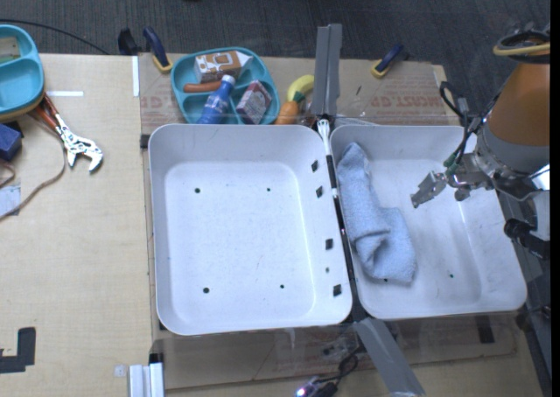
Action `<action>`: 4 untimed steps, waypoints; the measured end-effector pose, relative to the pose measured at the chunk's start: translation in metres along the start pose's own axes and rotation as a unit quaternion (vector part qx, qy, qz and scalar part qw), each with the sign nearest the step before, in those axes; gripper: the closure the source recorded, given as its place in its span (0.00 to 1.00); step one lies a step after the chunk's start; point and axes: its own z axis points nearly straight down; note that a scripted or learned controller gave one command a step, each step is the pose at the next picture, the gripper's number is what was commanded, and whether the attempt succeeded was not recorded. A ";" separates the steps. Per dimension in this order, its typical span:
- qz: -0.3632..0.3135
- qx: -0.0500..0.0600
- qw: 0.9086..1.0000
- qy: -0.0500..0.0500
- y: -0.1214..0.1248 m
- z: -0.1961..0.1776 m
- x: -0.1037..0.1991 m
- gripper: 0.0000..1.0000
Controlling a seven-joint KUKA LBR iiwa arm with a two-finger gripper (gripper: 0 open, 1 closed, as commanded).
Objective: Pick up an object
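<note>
A light blue-grey cloth (374, 225) lies crumpled along the left side of the right bin (472, 295), running from near the back wall toward the front. My gripper (429, 189) hangs over the middle of the right bin, to the right of the cloth and apart from it. Its fingers point left and stand a little apart, with nothing between them. The arm's orange band (525, 107) sits above the bin's right rim.
The left bin (175, 299) stands beside the right one, a grey divider bar (328, 80) between them at the back. Behind the bins sits a teal tray (188, 102) with small items, a banana and clamps. A wrench (79, 149) and a teal dish lie at left.
</note>
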 end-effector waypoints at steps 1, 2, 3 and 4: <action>0.121 0.001 0.993 0.001 -0.034 -0.032 0.021 0.00; 0.116 0.002 0.993 0.001 -0.081 0.060 0.077 0.00; 0.082 0.001 0.997 0.000 -0.071 -0.036 0.125 0.00; 0.192 0.001 0.981 0.000 -0.046 -0.039 0.080 0.00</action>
